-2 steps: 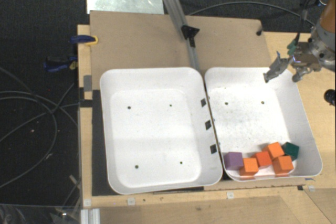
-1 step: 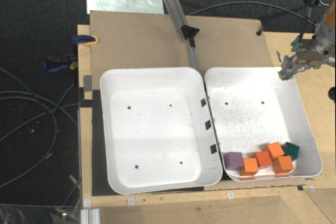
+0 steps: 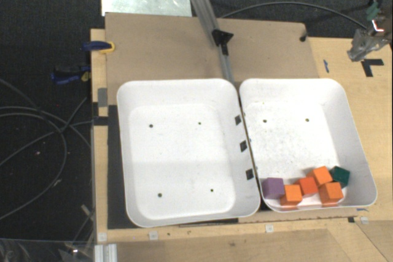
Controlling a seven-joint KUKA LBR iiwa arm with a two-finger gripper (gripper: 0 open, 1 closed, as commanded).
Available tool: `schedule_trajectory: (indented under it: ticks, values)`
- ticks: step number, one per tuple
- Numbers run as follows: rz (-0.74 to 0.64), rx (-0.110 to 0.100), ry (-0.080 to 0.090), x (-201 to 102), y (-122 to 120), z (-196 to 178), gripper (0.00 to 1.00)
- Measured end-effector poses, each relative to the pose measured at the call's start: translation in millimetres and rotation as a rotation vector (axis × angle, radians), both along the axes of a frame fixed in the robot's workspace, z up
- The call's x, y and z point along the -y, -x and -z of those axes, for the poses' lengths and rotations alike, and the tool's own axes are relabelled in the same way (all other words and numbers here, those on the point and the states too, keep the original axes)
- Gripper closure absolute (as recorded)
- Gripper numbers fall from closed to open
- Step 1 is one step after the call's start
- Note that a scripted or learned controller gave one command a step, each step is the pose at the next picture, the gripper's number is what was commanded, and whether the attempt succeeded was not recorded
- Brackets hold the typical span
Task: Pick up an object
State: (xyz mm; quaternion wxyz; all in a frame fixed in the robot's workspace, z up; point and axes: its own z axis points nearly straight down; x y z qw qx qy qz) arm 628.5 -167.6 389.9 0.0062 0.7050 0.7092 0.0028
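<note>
Six small blocks cluster in the near corner of the right bin (image 3: 344,107): a purple block (image 3: 273,186), four orange blocks (image 3: 312,184) and a dark green block (image 3: 341,176). Beside it on the tabletop (image 3: 159,49) sits the left bin (image 3: 132,95). At the far right edge the pincer (image 3: 368,43) hangs over the tabletop, away from the blocks; its state I cannot tell.

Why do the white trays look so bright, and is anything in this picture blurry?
Camera view: overhead light nearly washes out both white bins, with a soft shadow band across the left bin's floor; the small blocks look slightly soft but their colours read clearly; the gripper at the upper right is blurred.
</note>
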Motion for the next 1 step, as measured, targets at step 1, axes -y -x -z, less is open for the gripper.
schedule_trajectory:
  ticks: [1]
  values:
    - [-0.002, 0.000, -0.002, -27.1, -35.7, -145.3, 1.00]
